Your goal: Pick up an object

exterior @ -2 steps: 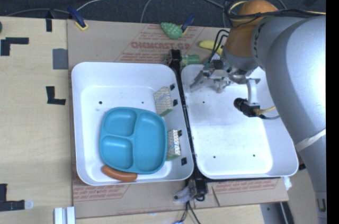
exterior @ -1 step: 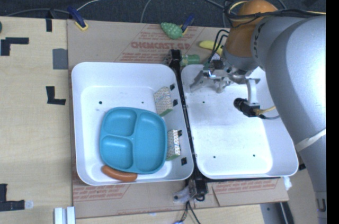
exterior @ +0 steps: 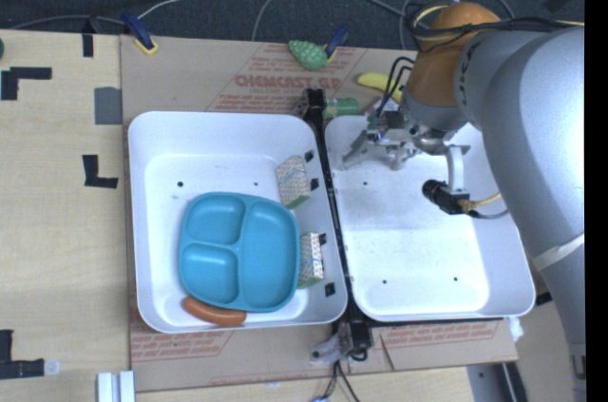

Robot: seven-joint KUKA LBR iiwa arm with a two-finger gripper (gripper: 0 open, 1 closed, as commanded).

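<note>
Counter: bare wood at far left, with black tape marks; cardboard lies under both bins.
Left bin: its upper half is open white floor; the lower half is crowded.
Plate: blue, three compartments, in the lower middle of the left bin, close to the front wall.
Sausage: orange, along the front wall, tucked against the plate's lower edge.
Packets: one at the plate's upper right, one at its right, both squeezed between the plate and the bin's right wall.
Right bin: floor free across the middle and front.
Arm: covers the right bin's right side and back corner.
Jaws: low over the right bin's back left area, near the dividing rim; open or closed, cannot tell.
</note>
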